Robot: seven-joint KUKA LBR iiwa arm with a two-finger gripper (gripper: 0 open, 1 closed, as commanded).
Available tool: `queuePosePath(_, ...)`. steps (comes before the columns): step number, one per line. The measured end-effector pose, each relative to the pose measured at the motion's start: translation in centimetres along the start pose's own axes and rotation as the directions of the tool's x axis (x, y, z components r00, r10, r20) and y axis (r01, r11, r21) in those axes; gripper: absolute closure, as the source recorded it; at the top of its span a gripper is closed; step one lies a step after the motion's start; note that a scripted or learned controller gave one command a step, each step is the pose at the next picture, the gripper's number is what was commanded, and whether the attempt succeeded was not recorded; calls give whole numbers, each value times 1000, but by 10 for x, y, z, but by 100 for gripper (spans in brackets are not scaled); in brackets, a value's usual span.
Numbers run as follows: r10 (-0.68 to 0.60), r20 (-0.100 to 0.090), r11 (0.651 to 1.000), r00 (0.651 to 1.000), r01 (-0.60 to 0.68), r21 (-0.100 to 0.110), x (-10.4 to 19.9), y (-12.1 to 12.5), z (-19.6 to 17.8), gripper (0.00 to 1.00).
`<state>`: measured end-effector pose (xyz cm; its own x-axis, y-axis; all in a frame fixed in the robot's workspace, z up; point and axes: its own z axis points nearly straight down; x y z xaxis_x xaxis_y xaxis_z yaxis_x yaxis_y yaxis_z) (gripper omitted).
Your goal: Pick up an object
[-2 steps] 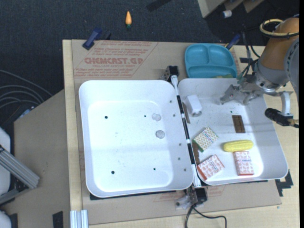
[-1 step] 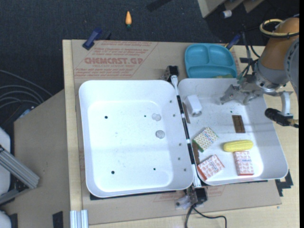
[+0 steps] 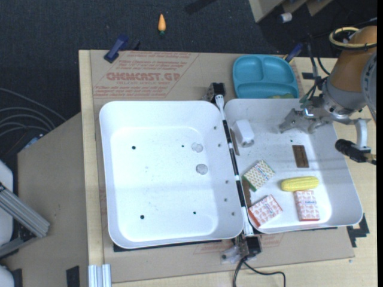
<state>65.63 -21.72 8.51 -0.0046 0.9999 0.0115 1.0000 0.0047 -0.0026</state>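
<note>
My gripper (image 3: 298, 122) hangs over the far part of the right bin (image 3: 341, 178), its fingers spread open with nothing between them. In that bin lie a white block (image 3: 243, 131), a brown bar (image 3: 300, 155), a patterned box (image 3: 258, 174), a yellow corn cob (image 3: 299, 184), a red packet (image 3: 265, 210) and a red-and-white box (image 3: 306, 205). The brown bar lies just in front of the gripper, apart from it. The white block sits to the gripper's left, near the divider.
The left bin (image 3: 119, 160) holds two small grey discs (image 3: 197, 147) (image 3: 201, 169). A teal divided tray (image 3: 266, 76) rests behind the right bin. A blue clip (image 3: 115, 49) and an orange bit (image 3: 161, 23) lie at the back. The arm (image 3: 350, 70) enters from the right.
</note>
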Motion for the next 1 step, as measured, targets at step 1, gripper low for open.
queuePosePath(1, 0, 3, 1000, 1000, 0, -5, -1, -11, -1, 0)
